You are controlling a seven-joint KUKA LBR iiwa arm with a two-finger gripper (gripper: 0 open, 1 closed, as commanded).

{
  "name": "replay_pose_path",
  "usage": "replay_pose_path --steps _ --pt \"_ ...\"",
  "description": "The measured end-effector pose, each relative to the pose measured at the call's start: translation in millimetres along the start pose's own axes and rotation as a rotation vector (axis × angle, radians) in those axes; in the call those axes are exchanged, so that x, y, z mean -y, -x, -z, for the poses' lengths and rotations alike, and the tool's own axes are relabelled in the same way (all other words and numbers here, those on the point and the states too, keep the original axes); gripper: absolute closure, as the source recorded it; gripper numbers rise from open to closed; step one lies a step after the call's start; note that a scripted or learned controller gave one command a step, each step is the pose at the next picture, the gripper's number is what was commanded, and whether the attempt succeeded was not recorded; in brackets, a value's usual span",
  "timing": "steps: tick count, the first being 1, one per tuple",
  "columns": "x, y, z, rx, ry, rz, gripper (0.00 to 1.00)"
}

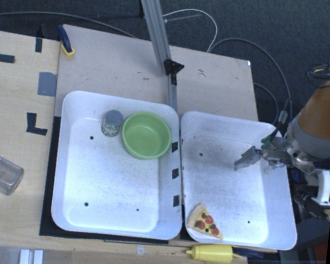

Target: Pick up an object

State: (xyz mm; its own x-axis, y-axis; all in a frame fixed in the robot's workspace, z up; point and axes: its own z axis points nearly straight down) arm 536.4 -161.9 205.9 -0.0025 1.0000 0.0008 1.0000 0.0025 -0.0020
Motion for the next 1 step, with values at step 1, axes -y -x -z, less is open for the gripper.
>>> replay_pose_path --steps 1 --pt "0.0 0.2 0.0 0.0 0.0 0.0 0.0"
